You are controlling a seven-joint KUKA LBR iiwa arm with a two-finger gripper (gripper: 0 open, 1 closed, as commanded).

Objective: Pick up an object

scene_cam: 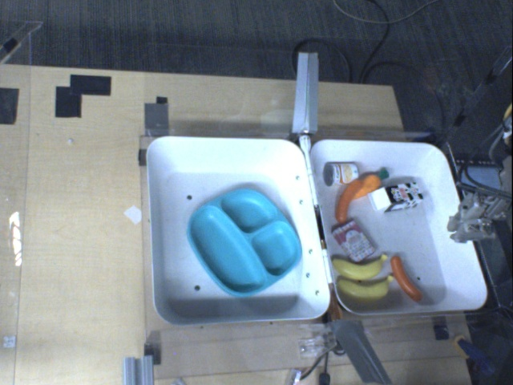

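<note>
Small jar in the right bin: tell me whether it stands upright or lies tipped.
Tipped. The small jar lies on its side on the right bin floor, label facing up, beside the carrot.

Pale grey metal gripper assembly (471, 221) w/ small brackets, thin cables; details too small to tell.

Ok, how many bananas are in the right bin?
2. Both lie side by side at the near-left corner of the right bin: one banana, the other banana just in front of it.
</note>
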